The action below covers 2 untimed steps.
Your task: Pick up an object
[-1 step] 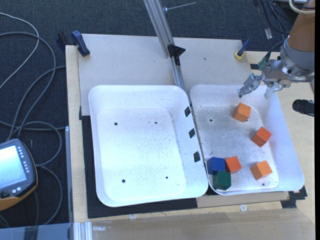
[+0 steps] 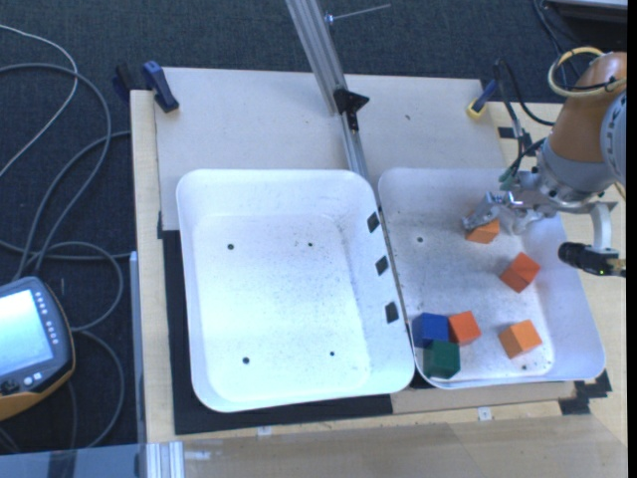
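Observation:
My gripper [image 2: 495, 215] hangs over the upper middle of the right bin [image 2: 418, 207], reaching in from the right. A small orange block [image 2: 483, 232] lies right at its tip, touching or just below it; whether it is gripped I cannot tell. Further blocks lie in the same bin: an orange block [image 2: 520, 271] right of centre, another orange block [image 2: 520, 338] near the front right, and a blue block [image 2: 431, 328], an orange block [image 2: 464, 327] and a green block [image 2: 442, 358] clustered at the front left corner.
The left bin [image 2: 199, 207] adjoins the right one, with black clips on the shared rim. A slanted metal rail [image 2: 318, 48] crosses the back of the bench. Blue clamps [image 2: 159, 83] hold the board's corners.

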{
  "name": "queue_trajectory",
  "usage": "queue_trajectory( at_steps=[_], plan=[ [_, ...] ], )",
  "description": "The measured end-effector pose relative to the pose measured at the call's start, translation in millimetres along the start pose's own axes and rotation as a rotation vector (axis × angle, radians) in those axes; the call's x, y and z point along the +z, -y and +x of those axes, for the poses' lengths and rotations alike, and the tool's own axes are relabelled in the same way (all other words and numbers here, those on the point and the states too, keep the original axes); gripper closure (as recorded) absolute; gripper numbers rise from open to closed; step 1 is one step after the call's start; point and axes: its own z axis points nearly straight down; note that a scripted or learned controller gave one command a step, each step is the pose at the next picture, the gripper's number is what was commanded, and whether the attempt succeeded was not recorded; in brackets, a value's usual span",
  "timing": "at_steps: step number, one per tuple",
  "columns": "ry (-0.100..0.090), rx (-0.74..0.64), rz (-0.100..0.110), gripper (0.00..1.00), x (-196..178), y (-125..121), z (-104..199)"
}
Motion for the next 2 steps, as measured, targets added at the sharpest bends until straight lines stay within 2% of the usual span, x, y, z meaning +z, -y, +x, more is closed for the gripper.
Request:
queue_trajectory(
  at_steps=[1, 2],
  plan=[
    [0.002, -0.003, -0.006, 0.0, -5.3, -1.7, 0.7],
    [0.004, -0.004, -0.007, 1.0, -16.7, -2.4, 0.8]
  ],
)
